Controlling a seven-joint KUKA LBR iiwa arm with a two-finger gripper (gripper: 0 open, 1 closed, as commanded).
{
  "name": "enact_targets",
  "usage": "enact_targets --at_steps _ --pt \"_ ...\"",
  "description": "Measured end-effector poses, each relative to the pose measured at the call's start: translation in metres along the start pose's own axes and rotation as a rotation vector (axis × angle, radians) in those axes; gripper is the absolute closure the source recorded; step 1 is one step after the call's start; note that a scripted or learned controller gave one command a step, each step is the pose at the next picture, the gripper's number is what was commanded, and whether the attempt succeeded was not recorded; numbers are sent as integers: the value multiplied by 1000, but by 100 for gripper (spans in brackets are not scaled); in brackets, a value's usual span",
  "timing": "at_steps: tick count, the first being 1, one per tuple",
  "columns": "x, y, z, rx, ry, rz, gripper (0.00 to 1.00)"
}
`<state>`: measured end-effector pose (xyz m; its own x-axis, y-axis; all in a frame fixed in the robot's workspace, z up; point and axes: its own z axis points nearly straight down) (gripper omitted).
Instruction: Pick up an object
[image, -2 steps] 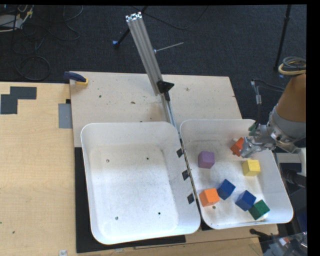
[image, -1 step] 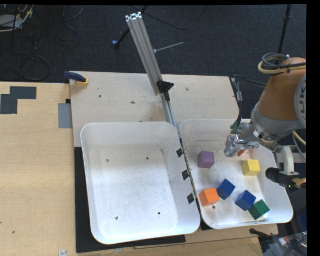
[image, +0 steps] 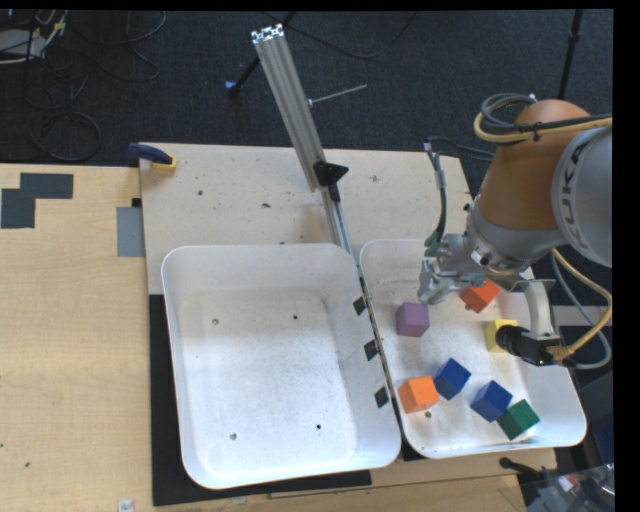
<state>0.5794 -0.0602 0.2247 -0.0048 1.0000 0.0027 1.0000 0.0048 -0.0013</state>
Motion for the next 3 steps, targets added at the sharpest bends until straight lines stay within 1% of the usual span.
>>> enact_targets --at_steps 1,2,3 --pt "51 -1 -10 0 0 0 100" --pt "95 -3 -12 1 -1 1 100" --pt "153 -2 -16 1 -1 0 100"
